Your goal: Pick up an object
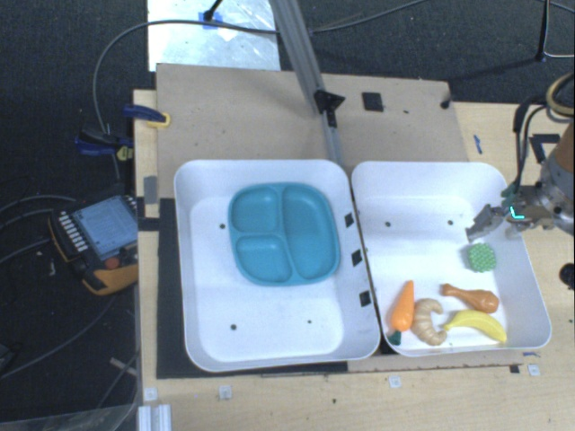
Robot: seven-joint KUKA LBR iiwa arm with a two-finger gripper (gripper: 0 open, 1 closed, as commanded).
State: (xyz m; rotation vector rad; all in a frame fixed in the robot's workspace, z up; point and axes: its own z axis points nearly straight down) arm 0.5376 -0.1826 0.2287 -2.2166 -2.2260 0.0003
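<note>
Bins sit side by side on the tabletop (269, 106), both white and shallow. The left bin (207, 330) holds a blue divided plate (284, 233) with three compartments, lying flat in the bin's upper half.

The right bin (422, 196) carries the toys, all gathered toward its lower right corner. A green ball (482, 258) lies near the right wall, apart from the rest. Below it are a brown drumstick (471, 297), a yellow banana (477, 326) just under the drumstick, a tan ginger root (429, 321) touching the banana's left end, and an orange carrot (402, 305) standing at a slant just left of the root.

The arm comes in from the right edge, over the right bin's right wall. Its gripper (478, 226) points left and down, its tip just above the green ball and seemingly apart from it. Whether the fingers are open or closed I cannot tell at this angle; nothing shows between them.

Left of the bins, off the tabletop, a blue-screened handheld unit (99, 232) lies among cables, with clamps (117, 142) above it.
</note>
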